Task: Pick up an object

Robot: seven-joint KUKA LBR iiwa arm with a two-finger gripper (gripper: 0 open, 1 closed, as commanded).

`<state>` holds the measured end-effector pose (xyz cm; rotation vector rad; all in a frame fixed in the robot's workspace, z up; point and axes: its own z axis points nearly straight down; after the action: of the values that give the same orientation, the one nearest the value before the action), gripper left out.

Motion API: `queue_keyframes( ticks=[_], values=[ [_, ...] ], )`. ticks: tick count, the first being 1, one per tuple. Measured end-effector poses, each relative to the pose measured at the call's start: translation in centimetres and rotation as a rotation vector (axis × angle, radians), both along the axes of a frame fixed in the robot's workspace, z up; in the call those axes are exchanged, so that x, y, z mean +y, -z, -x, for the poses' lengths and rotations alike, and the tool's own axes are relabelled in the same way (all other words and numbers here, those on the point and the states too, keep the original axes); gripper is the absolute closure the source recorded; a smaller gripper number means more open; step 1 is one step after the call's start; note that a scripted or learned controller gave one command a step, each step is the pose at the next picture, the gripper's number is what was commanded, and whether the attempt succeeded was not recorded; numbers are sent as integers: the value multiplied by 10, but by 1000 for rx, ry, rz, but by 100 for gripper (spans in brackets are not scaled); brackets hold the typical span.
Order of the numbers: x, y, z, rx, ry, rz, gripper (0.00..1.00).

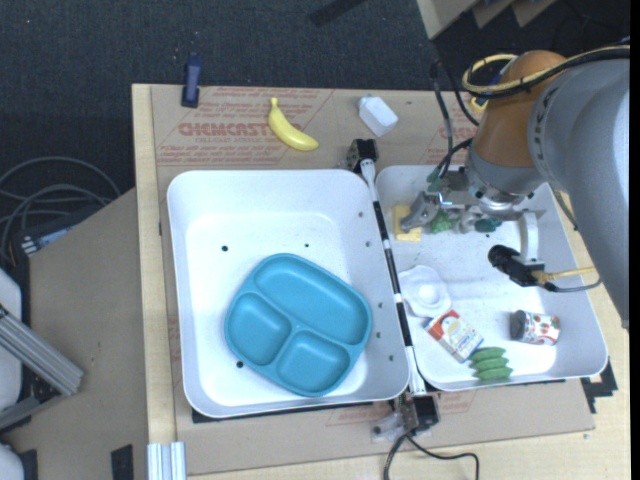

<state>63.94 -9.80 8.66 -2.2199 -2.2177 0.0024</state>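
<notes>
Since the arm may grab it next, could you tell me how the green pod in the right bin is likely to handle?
The green pod looks small, so probably light. Its bumpy, rounded form may slip from or roll between pinching fingers. It lies near the bin's front wall beside a red-and-white carton, so a push would likely wedge it rather than free it.

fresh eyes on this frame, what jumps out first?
The blue divided plate lying alone in the left bin grabs the eye first. Next is the grey arm with its orange band, reaching from the right with its gripper low over the far end of the right bin, near a yellow piece. A yellow banana lies outside the bins on the bench behind them.
</notes>
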Motion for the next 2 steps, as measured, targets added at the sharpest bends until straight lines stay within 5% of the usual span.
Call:
queue_keyframes(
  ticks=[1, 2],
  values=[
    [-6, 2, -20, 38, 9, 2, 0],
    [-8, -10, -21, 32, 8, 8, 100]
  ],
)
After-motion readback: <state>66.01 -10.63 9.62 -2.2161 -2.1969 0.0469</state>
